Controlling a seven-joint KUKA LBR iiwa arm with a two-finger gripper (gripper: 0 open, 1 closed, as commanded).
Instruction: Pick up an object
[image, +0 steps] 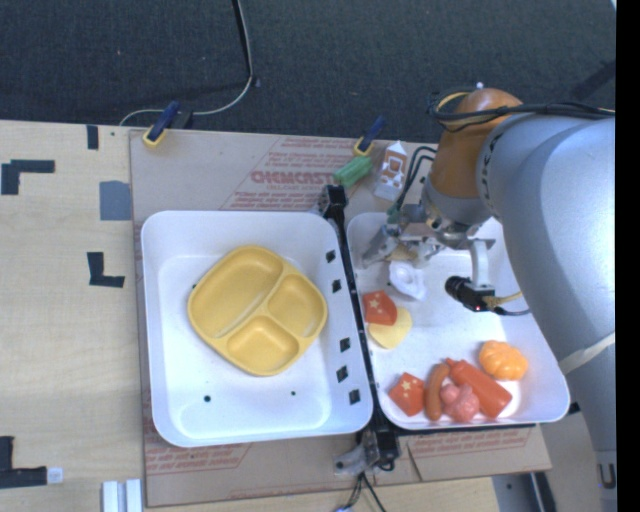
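Item, reach step: we log the gripper (400, 243) low at the right bin's (545, 345) far-left corner, perhaps over a white object (406, 279), its grip state beyond our telling; next we need a sure descent and clean closure.

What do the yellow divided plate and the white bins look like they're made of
The yellow divided plate looks like moulded plastic: one even colour, rounded compartment walls, a dull sheen. The left bin and the right bin look like smooth, slightly glossy white plastic with rounded corners, though coated metal can't be ruled out.
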